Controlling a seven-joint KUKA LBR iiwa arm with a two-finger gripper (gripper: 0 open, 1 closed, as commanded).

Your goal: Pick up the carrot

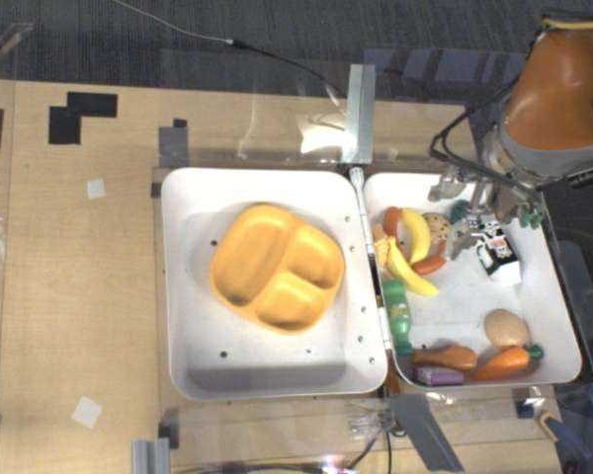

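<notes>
The carrot (501,362) lies along the near wall of the right bin (558,294), orange with a green stub at its right end, just beside a brownish sausage-like piece (445,356) and a purple block (437,374), with a tan egg-shaped thing (505,328) just behind it. Packed against the wall like that, it probably leaves little room for a grasp from the near side. The claw (471,227) hangs over the far part of the same bin, near the banana (412,255) and well apart from the carrot; whether it is spread or pressed together cannot be told, and nothing shows in its grip. The left bin (193,354) holds a yellow divided plate (277,265). The pick looks not yet begun
</notes>
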